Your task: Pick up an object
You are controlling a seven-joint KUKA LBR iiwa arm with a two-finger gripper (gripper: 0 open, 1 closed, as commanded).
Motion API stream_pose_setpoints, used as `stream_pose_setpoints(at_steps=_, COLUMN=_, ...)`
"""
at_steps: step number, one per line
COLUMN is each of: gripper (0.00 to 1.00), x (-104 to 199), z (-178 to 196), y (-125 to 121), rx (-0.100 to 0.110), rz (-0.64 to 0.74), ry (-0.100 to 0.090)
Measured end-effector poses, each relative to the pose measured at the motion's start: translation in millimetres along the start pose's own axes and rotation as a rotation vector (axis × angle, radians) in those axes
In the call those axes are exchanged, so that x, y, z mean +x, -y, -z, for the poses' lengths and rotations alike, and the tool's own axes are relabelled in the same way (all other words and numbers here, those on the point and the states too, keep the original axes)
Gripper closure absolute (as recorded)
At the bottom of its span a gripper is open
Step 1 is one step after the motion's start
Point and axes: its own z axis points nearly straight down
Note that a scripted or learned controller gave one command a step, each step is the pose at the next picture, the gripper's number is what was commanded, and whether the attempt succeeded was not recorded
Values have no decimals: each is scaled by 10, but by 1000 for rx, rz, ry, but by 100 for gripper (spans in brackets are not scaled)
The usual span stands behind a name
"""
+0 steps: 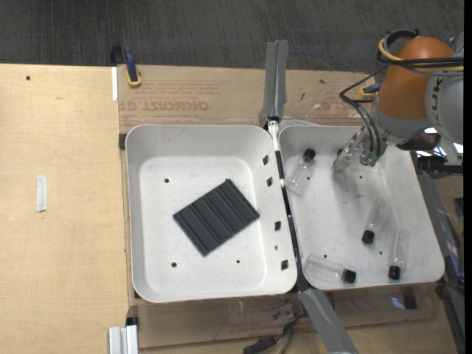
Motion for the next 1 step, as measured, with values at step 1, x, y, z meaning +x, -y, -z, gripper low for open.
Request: stream_pose_setpoints(at_steps=1, gripper=0, x=0, z=0, y=1, rx=0, rz=0, ry=0)
